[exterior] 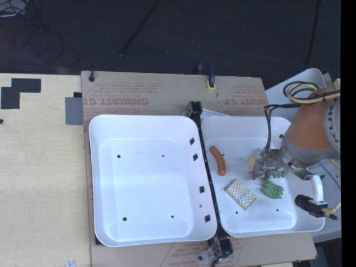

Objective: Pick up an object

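fingers [261,168] hung low in the right bin [245,227] by a yellow piece [253,162] (open or closed, i couldn't tell), near a green toy [273,189].

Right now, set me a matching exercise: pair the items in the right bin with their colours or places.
Things:
1. sausage
2. patterned block
3. leafy toy
4. tool

Descriptions:
A. green, near the bin's right side
B. above the bin, by a small yellow piece
C. orange-red, close to the divider between the bins
D. pale and dotted, lying at an angle

Pairs: 1-C, 2-D, 3-A, 4-B
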Available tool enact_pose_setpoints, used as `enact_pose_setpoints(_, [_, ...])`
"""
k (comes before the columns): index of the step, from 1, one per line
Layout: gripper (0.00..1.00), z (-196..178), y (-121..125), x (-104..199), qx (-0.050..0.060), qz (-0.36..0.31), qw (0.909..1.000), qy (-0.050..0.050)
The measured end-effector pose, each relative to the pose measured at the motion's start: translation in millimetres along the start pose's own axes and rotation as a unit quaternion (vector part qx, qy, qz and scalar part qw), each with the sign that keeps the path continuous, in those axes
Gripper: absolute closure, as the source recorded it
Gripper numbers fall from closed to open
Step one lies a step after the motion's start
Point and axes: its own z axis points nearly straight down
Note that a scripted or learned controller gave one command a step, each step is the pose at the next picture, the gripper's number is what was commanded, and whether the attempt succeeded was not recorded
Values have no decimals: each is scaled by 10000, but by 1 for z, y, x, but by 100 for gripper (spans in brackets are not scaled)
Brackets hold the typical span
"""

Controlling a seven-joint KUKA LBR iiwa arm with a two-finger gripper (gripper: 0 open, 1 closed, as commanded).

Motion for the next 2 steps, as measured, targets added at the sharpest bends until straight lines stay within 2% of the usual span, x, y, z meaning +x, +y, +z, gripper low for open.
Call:
enact_pose_setpoints(1, [100, -102, 34, 48, -61, -60, 10000, -9])
enact_pose_setpoints(2, [100, -113, -12, 118, 5, -59, 10000, 12])
